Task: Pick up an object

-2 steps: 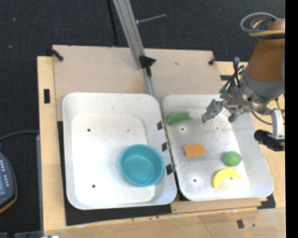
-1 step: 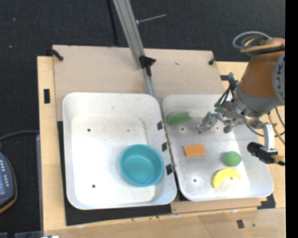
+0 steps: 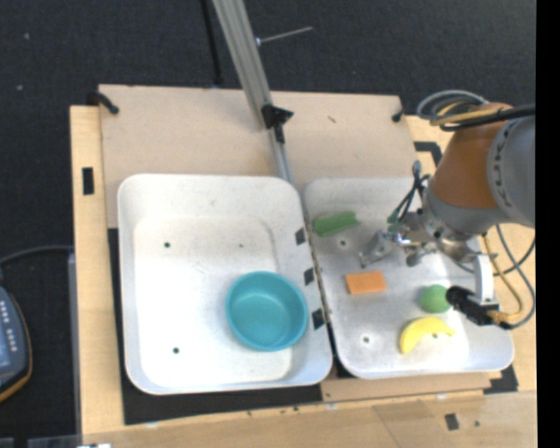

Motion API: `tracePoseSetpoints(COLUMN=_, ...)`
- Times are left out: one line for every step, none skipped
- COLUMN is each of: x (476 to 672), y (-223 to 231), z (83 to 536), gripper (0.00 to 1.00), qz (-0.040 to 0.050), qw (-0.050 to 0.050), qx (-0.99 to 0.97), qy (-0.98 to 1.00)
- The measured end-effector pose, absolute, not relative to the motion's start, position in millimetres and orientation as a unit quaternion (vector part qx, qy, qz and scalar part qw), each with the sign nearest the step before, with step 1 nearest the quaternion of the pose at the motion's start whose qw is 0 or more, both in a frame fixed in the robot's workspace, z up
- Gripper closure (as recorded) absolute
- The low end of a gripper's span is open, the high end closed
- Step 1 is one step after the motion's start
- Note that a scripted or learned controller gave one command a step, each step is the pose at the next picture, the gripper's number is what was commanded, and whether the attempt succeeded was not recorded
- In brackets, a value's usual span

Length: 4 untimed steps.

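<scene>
1 fixed overhead camera, slanting down on both bins (image 3: 215,194).

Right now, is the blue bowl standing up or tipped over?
Standing up. The blue bowl sits in the left bin with its round opening facing up, so you see inside.

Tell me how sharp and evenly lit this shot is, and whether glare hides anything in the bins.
Camera view: lighting is even and soft, shadows faint; the white bins look bright but nothing is washed out. The teal bowl, orange block and yellow banana read clearly. The whole picture is slightly soft, and the tool is too blurred to make out its fingers.
</scene>
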<state>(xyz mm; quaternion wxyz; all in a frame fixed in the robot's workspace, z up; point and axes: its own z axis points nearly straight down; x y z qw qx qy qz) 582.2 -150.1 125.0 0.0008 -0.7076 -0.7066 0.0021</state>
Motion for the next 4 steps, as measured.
tracePoseSetpoints(x=584.4, y=-150, z=140, gripper=1.00, qz=-0.0014, qw=-0.002, qx=-0.709, qy=-0.705)
tracePoseSetpoints(x=584.9, y=-154, z=184, gripper=1.00, qz=-0.0019, qw=-0.003, qx=-0.709, qy=-0.705)
tracePoseSetpoints(x=580.7, y=-148, z=234, gripper=1.00, qz=-0.0023, qw=-0.003, qx=-0.706, qy=-0.708)
tracePoseSetpoints(x=582.1, y=-149, z=268, gripper=1.00, qz=-0.0018, qw=-0.002, qx=-0.706, qy=-0.708)
